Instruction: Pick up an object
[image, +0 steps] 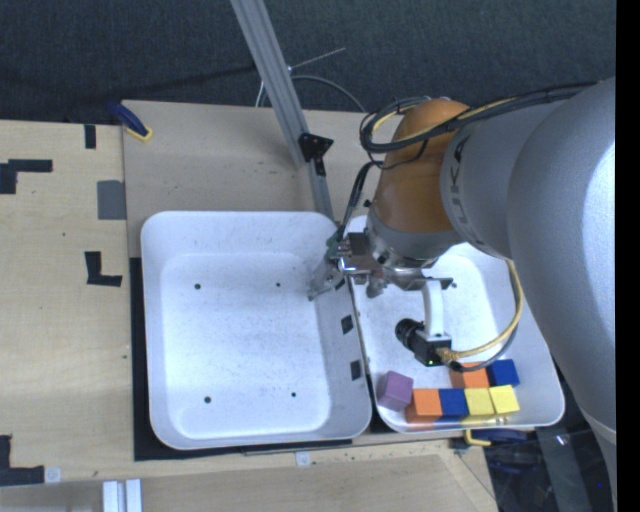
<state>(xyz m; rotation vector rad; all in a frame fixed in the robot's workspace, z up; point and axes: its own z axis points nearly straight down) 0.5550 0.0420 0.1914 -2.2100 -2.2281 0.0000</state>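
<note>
Beside gripper, blocky cubes

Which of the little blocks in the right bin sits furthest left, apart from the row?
The purple block. It sits alone at the left end, slightly tilted, while the orange, blue and yellow blocks cluster together to its right in the right bin.

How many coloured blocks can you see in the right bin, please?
6, clustered at its near end: purple block, orange block, blue block, yellow block, upper orange block, upper blue block. The arm may hide others.
</note>
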